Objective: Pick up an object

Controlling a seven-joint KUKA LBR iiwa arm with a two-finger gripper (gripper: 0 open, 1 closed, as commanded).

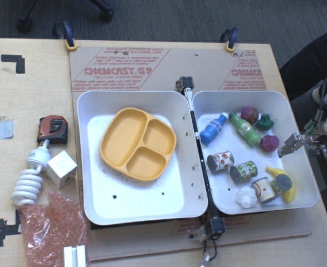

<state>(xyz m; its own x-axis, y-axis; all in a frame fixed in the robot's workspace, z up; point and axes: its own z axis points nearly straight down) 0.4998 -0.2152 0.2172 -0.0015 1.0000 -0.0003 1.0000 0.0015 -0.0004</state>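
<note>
A lab: clamped bench board (169,65), office chair base (57,7).

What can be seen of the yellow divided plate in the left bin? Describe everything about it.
The yellow divided plate looks like matte plastic, with rounded corners and a raised rim. Ridges split it into three compartments: one large on the left, two smaller on the right. It lies flat and right side up, turned at an angle, on the floor of the left bin, in its upper middle. Nothing rests on it.

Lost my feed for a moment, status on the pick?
Pincer at the right bin's right rim, nothing seen between its fingers. Purple toy nearest, lying in the bin. Bottles and cans crowd alongside.
</note>
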